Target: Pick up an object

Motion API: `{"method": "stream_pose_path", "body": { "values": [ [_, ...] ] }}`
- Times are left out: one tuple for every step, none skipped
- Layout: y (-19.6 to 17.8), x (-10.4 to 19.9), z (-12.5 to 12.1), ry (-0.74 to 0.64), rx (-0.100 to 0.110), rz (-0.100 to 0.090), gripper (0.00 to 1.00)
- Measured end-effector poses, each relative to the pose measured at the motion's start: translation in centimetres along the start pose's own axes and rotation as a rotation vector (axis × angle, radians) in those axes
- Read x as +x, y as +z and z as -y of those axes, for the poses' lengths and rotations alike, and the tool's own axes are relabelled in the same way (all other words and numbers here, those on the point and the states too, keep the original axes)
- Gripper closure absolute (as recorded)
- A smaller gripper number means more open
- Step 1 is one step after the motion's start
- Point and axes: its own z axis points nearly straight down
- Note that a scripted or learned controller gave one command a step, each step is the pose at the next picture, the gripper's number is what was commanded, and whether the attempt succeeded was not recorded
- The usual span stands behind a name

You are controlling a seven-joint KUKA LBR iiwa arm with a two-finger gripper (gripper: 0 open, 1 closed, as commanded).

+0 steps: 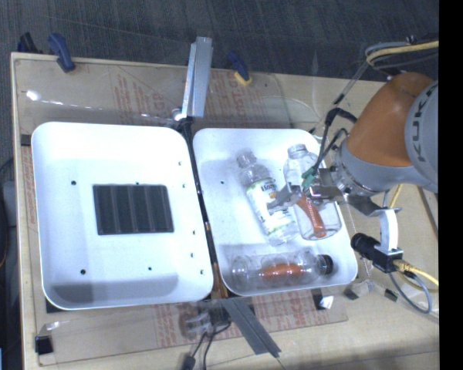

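Bottles: three clear plastic ones lay in the right bin (216, 149).
Near bottle (282, 268): lay on its side along the bin's near wall, dark cap pointing right, orange inside.
Middle bottle (264, 195): lay slanted mid-bin, white label, cap toward the far wall.
Right bottle (312, 199): lay by the right wall, orange-red content, partly under the gripper.
Gripper (299, 195): sat low between the middle and right bottles; open or closed, I could not tell.
Left bin (62, 153): held a dark ribbed panel (133, 209).
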Motion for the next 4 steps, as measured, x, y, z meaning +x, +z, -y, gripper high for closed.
{"method": "stream_pose_path", "body": {
  "values": [
    [8.3,-1.6,-6.0,-0.052,-0.001,0.002,0.0],
    [11.4,-2.3,-8.2,-0.19,-0.019,0.01,0.0],
    [11.4,-2.3,-11.5,-0.225,-0.02,0.009,0.0],
    [10.4,-2.2,-11.5,-0.231,-0.019,0.009,1.0]
  ]
}}
